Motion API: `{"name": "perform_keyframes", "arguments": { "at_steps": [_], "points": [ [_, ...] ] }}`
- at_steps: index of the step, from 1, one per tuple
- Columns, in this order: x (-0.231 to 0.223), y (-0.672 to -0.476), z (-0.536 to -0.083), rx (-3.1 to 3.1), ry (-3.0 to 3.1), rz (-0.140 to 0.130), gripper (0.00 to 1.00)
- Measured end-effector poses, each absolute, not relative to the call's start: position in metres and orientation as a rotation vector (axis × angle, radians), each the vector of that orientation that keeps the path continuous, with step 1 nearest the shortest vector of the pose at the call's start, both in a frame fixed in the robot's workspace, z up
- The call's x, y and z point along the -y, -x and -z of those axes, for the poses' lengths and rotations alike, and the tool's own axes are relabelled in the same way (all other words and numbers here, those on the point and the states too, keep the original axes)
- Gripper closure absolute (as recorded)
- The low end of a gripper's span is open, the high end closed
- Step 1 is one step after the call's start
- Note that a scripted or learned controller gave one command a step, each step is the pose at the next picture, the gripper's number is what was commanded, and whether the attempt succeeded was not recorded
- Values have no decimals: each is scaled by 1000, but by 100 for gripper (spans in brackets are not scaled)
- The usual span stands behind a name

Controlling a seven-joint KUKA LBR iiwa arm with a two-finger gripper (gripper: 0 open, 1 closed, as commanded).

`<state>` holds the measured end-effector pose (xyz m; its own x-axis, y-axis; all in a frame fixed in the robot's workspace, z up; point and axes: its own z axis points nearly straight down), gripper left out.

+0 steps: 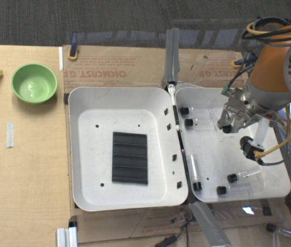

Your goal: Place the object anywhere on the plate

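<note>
Arm low over the right bin — the pick step, nothing yet carried to a plate.

The gripper (231, 121) hangs at the upper right part of the right bin (269, 189), under the orange-banded wrist; whether the jaws are open or closed I cannot tell, and nothing can be made out between them. The likely objects are clear tubes with black caps — one tube (193, 170) lies along the bin's left edge, another (240, 176) near its front right corner, with loose black caps (184, 110) at the upper left. The left bin (84, 138) carries a black ribbed block (130, 157) at its centre; a green bowl (34, 83) stands on the counter (22, 189) toward its far left. No plate is evident, so the next move calls for securing a tube first, then finding the target.
</note>
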<state>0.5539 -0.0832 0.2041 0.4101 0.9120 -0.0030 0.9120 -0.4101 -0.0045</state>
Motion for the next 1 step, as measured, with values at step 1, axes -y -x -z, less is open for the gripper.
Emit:
{"name": "perform_keyframes", "arguments": {
  "at_steps": [1],
  "points": [
    [27,-629,-195,1917,2488,-8,100]
  ]
}}
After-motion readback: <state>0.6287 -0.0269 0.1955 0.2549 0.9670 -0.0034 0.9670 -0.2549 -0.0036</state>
